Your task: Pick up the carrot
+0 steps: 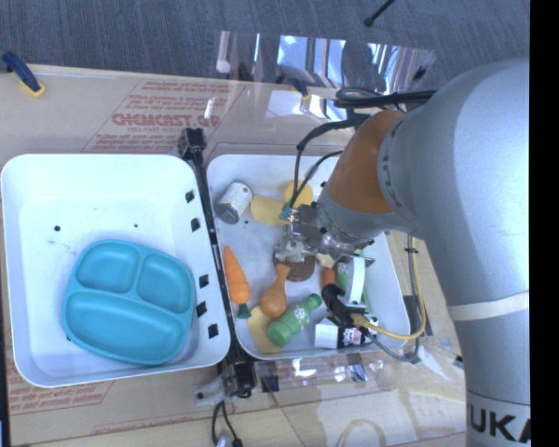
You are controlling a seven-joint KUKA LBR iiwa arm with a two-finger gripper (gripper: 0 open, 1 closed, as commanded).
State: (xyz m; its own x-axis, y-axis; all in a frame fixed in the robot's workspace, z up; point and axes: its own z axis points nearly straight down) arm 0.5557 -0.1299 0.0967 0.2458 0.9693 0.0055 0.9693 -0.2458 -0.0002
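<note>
Against the left wall of the right-hand white bin (391, 277) I see the tapered orange carrot (236, 277) lying untouched. Well to its right, my gripper (296, 250) hangs over a brown round-ended object (298, 270); I cannot tell its opening.

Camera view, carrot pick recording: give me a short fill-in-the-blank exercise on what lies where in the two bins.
1. The carrot lies in the ____ bin, along its left wall.
2. The blue divided tray sits in the ____ bin.
3. The band above the arm's wrist is ____ in colour.
4. The green bottle lies ____ the carrot, nearer the bin's front edge.

Missing words: right; left; orange; right of
</note>
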